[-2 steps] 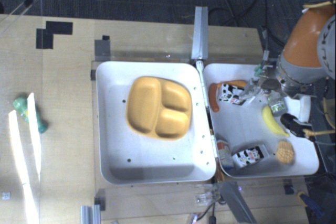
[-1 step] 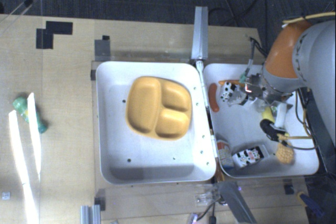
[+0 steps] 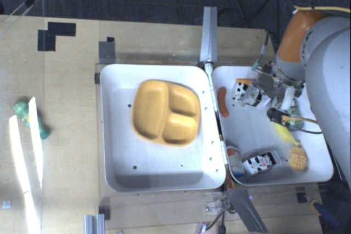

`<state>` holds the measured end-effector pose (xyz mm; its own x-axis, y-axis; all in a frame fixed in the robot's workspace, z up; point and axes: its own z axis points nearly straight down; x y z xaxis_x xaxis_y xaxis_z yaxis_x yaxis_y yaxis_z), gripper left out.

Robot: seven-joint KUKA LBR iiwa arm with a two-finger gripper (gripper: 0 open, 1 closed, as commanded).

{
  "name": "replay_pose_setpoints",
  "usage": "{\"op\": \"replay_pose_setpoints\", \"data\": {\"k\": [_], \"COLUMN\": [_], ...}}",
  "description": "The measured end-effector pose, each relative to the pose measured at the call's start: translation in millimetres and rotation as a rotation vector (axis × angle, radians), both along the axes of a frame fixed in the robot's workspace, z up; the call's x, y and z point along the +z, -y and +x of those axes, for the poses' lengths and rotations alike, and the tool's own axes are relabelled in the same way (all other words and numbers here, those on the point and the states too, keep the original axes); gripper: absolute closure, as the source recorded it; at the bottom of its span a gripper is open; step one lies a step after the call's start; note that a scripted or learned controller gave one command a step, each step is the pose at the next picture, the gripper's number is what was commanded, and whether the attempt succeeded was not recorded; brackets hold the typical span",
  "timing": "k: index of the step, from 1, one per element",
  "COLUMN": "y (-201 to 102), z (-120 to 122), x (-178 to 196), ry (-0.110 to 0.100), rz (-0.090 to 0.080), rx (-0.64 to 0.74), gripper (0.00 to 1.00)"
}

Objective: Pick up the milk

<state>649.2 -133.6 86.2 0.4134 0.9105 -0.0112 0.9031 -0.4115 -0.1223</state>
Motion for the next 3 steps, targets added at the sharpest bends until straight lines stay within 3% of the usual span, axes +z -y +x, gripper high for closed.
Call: {"op": "replay_pose_setpoints", "data": {"k": [1,2,3], "y": [-3.4,-3.1,5.0], "z": [6.0,3.1,5.7], "x": [13.0,10.6,-0.7], "ry": [0.026,0.013,0.031], "rz": [-0.003,-0.001,0.0], "rx": [0.004,0.006,0.069], "gripper": [1.0,0.0,0.0]}}
